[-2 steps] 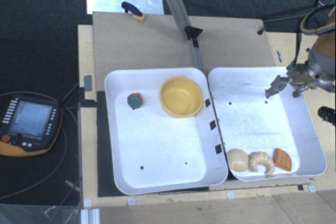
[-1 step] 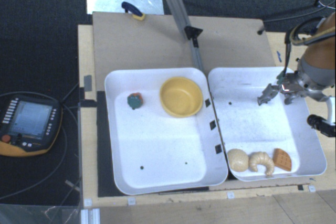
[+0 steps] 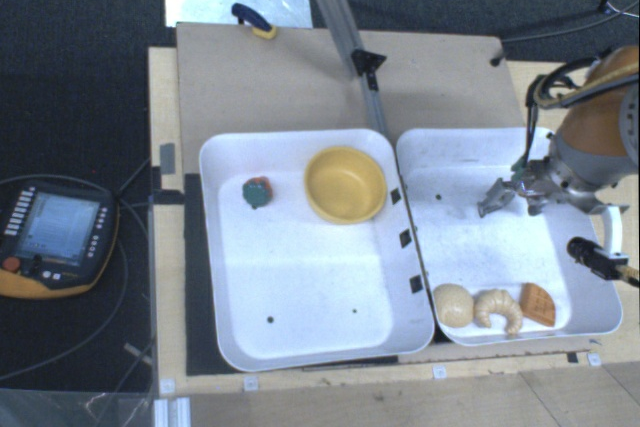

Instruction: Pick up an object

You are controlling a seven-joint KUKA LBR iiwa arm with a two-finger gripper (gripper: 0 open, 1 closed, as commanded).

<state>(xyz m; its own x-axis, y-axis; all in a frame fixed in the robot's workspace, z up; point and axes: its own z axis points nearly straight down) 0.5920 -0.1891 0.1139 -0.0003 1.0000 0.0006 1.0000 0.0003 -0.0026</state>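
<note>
My gripper hangs over the upper middle of the right bin, open, with nothing between its fingers. Along that bin's front edge lie a pale round bun, a tan croissant and an orange-brown toast piece, all well in front of the gripper. In the left bin, a yellow bowl stands at the back right. A small green and red object lies to the left of it.
A metal pole slants down to the back edge between the bins. A blue and yellow clamp lies on the board behind the left bin. A teach pendant rests on the floor at far left.
</note>
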